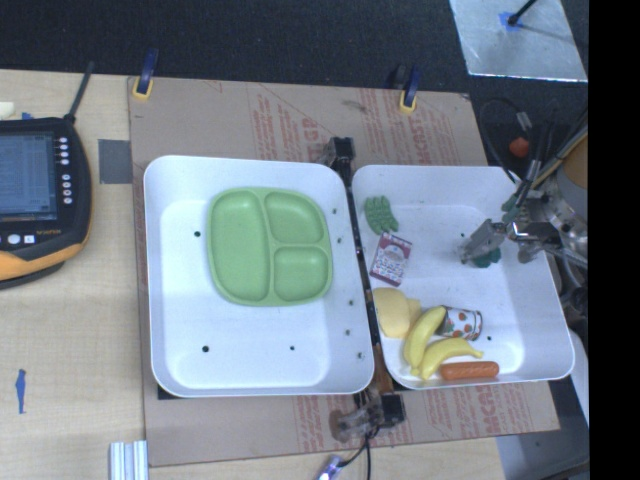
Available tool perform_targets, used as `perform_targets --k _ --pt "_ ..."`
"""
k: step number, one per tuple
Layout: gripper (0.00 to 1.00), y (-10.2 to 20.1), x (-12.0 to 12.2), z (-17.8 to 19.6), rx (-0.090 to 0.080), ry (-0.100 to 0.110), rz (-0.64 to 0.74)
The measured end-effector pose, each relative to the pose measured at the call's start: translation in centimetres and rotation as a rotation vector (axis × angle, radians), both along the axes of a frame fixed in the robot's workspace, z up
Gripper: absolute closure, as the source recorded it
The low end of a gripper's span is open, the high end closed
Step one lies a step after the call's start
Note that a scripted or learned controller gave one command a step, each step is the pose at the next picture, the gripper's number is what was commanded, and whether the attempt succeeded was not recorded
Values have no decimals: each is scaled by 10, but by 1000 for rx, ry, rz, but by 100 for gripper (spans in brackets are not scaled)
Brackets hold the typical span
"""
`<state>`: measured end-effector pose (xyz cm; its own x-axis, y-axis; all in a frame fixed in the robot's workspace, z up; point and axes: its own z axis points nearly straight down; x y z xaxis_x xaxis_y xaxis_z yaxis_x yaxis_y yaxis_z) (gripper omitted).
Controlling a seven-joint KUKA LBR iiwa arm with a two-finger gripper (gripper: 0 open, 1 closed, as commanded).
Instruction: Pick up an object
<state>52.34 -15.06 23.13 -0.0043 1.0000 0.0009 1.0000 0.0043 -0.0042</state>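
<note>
Across the bench, left bin (180,358) holds a green divided plate (270,245); right bin (535,308) holds bananas (430,340), sausage (469,371), card (390,259).
Gripper (484,249) sits low over a small dark-green object (487,259) near the right bin's far right; grip unclear, object's axis unreadable.

Both white bins (180,368) look like smooth moulded plastic with a soft sheen, and the green divided plate (268,245) is matt plastic too. The bananas (432,340) and red sausage (469,371) have that slick toy-plastic gloss. Underneath it's plain brown cardboard (250,118), rough and printed, on a pale wood-look bench (60,368). The gripper (482,245) seems like bare metal, though it's blurry.
</note>
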Motion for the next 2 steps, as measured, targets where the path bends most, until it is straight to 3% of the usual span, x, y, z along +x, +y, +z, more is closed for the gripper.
perform_targets --k 1,2 --pt "0 -41 50 -94 -2 1 0" --pt "0 -61 95 -71 -1 -3 0"
